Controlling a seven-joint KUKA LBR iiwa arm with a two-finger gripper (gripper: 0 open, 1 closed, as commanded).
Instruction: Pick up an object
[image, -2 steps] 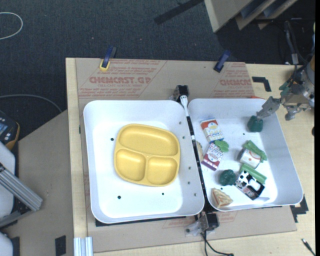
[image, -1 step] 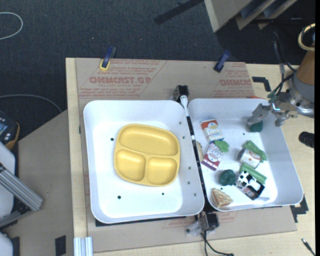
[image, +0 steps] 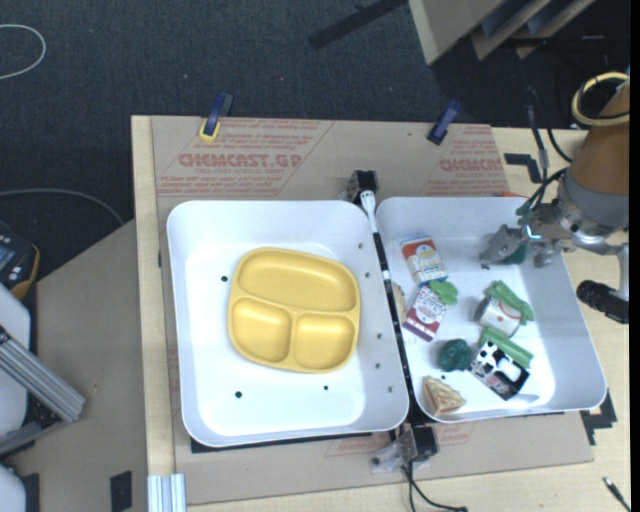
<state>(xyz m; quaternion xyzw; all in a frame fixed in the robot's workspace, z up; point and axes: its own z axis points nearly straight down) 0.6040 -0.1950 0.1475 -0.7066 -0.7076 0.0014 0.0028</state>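
The claw (image: 512, 245) is seen above the right bin (image: 575, 300), near that bin's far right corner, with the grey arm (image: 600, 190) entering over the bin's right edge. Whether it is released or clenched cannot be told at this resolution, and nothing is seen held in it. The candidate objects all lie in the right bin: a red-and-white packet (image: 424, 259) near the far left part, a smaller pink-and-white packet (image: 427, 308) just beside the left wall, a green-and-white item (image: 503, 308) toward the middle right, a dark green lump (image: 455, 353), a black-and-white item (image: 499, 368) with a green strip on it near the front edge, and a tan wedge (image: 443, 396) at the front left corner. The left bin (image: 200, 400) carries a yellow divided tray (image: 294, 308) at its centre (not judged a practical target from the present position). The step in hand is judged to be the approach before descent. The green-and-white item is the nearest to the claw and stands apart from its neighbours, so it is recommended as the target. The descent is best made straight down and centred on it. The cluster at the front edge should be avoided, since the touching items there could be pushed aside or pinched together.
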